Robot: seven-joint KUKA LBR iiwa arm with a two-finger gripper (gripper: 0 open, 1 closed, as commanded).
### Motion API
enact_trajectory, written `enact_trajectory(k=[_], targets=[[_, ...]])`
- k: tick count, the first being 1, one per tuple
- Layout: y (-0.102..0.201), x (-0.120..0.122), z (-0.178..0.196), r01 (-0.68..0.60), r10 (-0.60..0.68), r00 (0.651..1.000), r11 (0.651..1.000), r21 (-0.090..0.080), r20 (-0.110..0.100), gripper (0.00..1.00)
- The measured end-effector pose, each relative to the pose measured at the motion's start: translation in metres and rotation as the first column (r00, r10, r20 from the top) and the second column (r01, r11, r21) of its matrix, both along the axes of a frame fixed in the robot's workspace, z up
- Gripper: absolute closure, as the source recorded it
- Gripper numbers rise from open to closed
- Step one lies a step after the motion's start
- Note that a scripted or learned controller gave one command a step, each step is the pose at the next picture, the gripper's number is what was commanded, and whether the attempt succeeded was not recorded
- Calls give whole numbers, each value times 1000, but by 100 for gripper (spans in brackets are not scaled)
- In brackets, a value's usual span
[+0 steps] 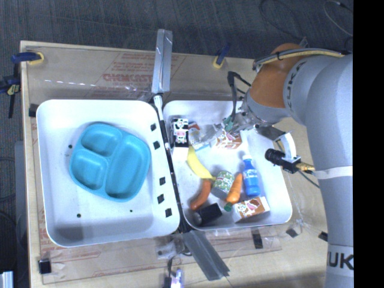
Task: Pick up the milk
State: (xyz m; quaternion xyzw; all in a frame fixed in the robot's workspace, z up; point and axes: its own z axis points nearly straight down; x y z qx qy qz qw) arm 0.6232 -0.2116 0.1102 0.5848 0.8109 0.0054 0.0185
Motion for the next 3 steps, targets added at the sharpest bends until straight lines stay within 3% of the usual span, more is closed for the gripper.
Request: enact_trajectory(k=[1,3], targets=[[0,-14,0,-127,127,992,992,-5,-1,0],[-2,-14,-2,-178,177,984,984,-7,-9,0]])
